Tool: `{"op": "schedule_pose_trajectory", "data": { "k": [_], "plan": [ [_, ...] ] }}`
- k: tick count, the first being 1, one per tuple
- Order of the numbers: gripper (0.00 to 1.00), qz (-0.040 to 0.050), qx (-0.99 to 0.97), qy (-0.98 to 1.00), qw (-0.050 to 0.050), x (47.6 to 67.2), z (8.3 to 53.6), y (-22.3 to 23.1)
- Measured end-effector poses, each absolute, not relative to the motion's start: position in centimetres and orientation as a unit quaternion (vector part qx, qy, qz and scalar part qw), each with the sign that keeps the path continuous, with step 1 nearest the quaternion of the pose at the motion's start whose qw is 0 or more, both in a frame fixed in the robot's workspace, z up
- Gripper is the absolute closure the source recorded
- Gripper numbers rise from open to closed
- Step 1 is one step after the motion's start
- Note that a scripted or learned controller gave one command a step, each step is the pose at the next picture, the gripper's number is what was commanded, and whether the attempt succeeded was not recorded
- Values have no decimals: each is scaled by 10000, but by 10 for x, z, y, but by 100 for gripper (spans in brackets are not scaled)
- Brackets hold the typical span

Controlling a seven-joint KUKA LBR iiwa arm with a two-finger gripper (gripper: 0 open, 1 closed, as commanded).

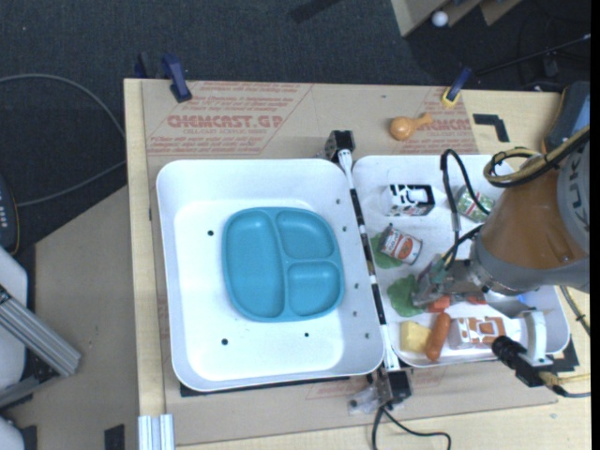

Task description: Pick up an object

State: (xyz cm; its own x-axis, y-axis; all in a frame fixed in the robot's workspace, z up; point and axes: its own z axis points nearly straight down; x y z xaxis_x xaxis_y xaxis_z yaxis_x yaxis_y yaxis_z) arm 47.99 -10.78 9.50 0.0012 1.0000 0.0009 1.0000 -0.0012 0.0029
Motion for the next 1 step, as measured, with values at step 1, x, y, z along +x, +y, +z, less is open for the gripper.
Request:
{"op": "schedule_pose_trajectory", "data": {
  "k": [1],
  "plan": [
    [100, 7, 7066, 7076, 2, 522, 185, -42]
  ]
}}
